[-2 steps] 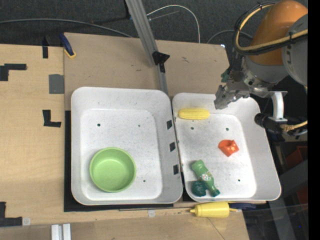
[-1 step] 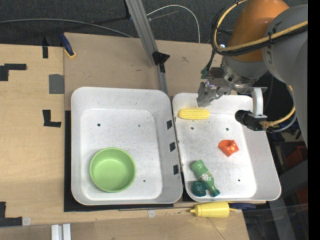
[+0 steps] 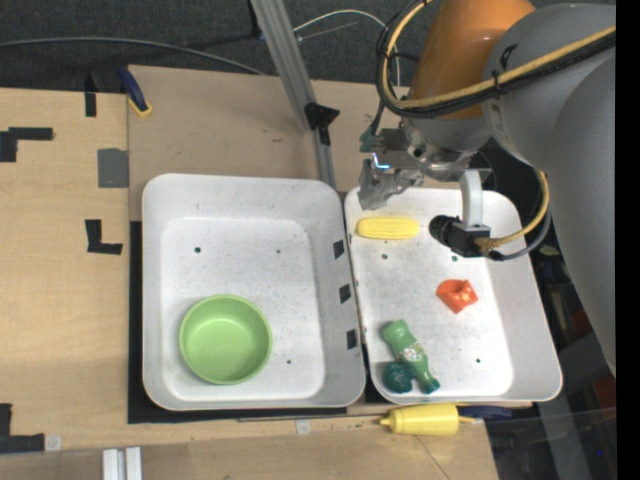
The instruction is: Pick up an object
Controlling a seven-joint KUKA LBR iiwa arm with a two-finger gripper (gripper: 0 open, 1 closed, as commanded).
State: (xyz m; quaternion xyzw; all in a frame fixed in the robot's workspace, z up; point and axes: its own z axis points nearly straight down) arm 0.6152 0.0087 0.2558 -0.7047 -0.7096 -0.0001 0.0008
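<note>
While the grey arm (image 3: pixel 560 78) reaches in from the right, its gripper (image 3: pixel 380 190) hangs over the far left corner of the right bin (image 3: pixel 520 368), just above the yellow corn cob (image 3: pixel 387 229) lying there; nothing sits between the fingers, and whether they are spread or closed cannot be told from this angle. Nearer the middle of that bin lies a small orange-red block (image 3: pixel 456 294), and toward its near edge a green bottle (image 3: pixel 410 357) rests on its side. A green bowl (image 3: pixel 225 339) sits upright in the near left part of the left bin (image 3: pixel 240 208). A yellow bottle-like object (image 3: pixel 424 420) lies on the bench just outside the right bin's near rim.
</note>
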